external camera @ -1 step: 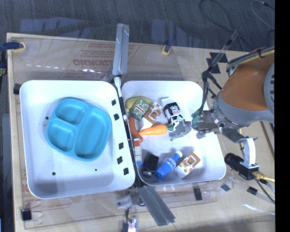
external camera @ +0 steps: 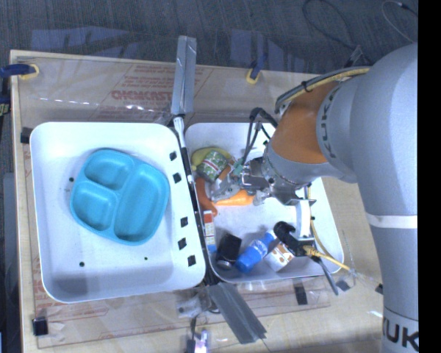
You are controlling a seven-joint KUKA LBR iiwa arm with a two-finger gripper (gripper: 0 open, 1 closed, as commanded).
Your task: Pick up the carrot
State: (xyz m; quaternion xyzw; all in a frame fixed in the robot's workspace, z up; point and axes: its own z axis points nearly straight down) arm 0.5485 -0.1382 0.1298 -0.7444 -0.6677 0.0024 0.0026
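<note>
Reaching in from the right, the arm (external camera: 353, 123) bends down over the right bin (external camera: 331, 219), its orange band just above the wrist. The hand (external camera: 231, 188) sits low near that bin's left wall, right over the carrot (external camera: 235, 199). The carrot lies on the bin floor, an orange streak running from the left wall toward the middle, and the metal fingertips look to be touching or straddling it; I cannot tell whether they are clenched on it or released, since the wrist hides them. Just behind the carrot, toward the bin's far left corner, lies a yellow-green packet (external camera: 212, 162). Along the near edge of the same bin lie a black thing (external camera: 229, 247), a blue bottle (external camera: 254, 251) and a white-and-brown item (external camera: 281, 257), close together. The left bin (external camera: 51, 197) holds a blue divided tray (external camera: 120, 195), near its middle. Both bins rest on the surface (external camera: 95, 90), which bears a clear sheet.
</note>
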